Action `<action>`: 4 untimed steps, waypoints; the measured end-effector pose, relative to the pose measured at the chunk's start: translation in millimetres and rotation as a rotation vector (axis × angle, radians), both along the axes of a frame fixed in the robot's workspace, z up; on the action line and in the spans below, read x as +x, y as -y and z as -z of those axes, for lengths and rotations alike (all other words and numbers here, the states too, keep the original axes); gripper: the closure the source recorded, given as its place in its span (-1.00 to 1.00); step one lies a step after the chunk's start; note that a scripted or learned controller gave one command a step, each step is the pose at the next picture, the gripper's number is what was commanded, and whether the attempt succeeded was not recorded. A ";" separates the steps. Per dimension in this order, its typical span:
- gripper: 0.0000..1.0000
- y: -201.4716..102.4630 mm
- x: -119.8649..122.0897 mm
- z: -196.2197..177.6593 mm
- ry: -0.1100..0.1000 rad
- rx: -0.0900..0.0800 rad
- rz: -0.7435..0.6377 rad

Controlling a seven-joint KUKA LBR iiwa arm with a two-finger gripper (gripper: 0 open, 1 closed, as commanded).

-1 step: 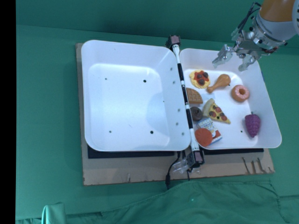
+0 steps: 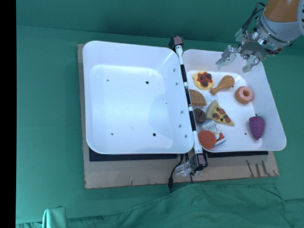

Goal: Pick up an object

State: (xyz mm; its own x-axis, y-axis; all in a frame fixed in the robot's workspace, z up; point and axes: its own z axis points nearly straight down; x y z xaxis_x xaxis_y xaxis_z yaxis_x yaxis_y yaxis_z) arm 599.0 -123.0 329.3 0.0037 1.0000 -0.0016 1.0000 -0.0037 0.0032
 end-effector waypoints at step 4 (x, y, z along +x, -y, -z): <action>1.00 2.3 10.8 130.1 0.016 -0.005 0.003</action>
